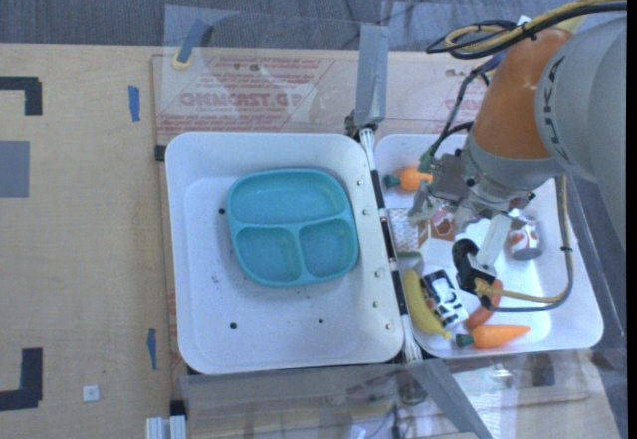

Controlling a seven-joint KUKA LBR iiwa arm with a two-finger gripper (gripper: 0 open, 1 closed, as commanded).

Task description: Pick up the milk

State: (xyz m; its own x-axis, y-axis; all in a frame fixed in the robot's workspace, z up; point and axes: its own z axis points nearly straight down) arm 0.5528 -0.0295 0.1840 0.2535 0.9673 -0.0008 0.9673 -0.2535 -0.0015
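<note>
The right bin (pixel 582 318) holds a small black-and-white carton (pixel 445 302) near its front left, which looks like the milk. It lies between a yellow banana (pixel 417 305) and an orange carrot (pixel 498 334). My gripper (pixel 435 210) hangs over the left middle of this bin, behind the carton and apart from it. A small reddish-brown thing (pixel 442 222) sits right under the gripper; whether it is held is unclear.
A teal divided plate (pixel 293 226) lies in the left bin (pixel 199 308). In the right bin, a small carrot (pixel 412 179) lies at the back left, a checkered packet (pixel 402 227) by the left wall, and a white-and-red item (pixel 525 241) at the right.
</note>
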